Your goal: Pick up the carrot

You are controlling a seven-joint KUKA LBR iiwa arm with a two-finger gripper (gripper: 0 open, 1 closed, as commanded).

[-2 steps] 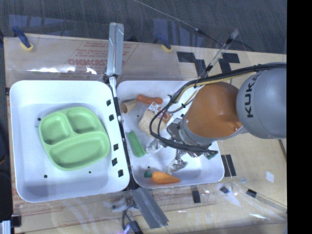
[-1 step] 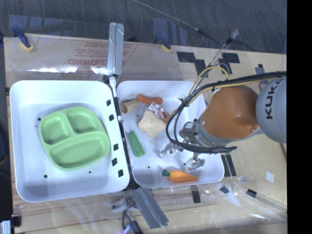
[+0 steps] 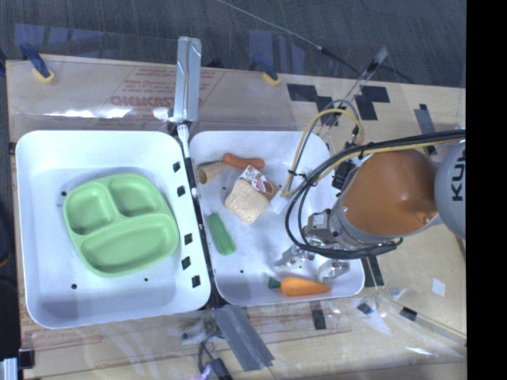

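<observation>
The desk (image 3: 95, 85) carries two shallow white bins side by side. The left bin (image 3: 40, 212) holds a green divided plate (image 3: 120, 224). The right bin (image 3: 238, 287) holds the rest, and the grey arm with its orange band (image 3: 392, 192) reaches in over its right part, trailing looped cables.

Below the band, the end effector (image 3: 313, 261) hangs low over the bin floor; its metal parts blur together there, so I cannot tell whether it is open or closed, and nothing is visibly held.

The carrot (image 3: 301, 286) lies on its side along the near wall of the right bin, just beside the end effector, leafy end toward the left. To grasp it well, the tool should probably centre over the thick orange middle and close across its width, minding the wall.

Farther off lie a bread slice (image 3: 245, 203), a green stick (image 3: 221, 233) and a sausage (image 3: 242, 162).
</observation>
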